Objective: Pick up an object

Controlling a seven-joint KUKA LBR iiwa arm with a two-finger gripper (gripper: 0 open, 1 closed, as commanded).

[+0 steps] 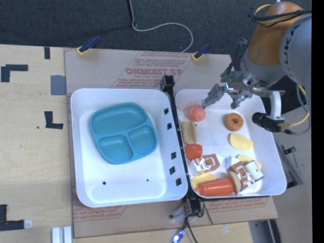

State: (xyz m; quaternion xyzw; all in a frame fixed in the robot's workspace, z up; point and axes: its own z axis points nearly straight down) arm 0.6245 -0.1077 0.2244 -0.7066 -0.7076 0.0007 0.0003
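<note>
Task at early stage; nothing lifted yet. Gripper (221, 97) hangs over the far part of the right bin (271, 151), fingers spread apart with only bare white bin floor showing between them, so it carries nothing. All candidate objects lie on the bin floor: a pink-red ball (197, 113) near the bin's far left corner, just beside and below the left fingertip (206, 104); a brown doughnut (234, 121) toward the middle, nearer the right finger; a yellow lemon-like piece (241, 142) by the right edge. Along the left wall, a tan roll (189, 132) and a red tomato-like piece (193, 151). The near edge is crowded: two small printed cartons (207, 162) (246, 172), a red sausage shape (217, 187), some yellow pieces. Left bin (81, 135) carries a blue divided tray (123, 132), untouched. Judgement: approach only. Ball looks the closest target, doughnut second. Descent, closing and lift all remain.
</note>
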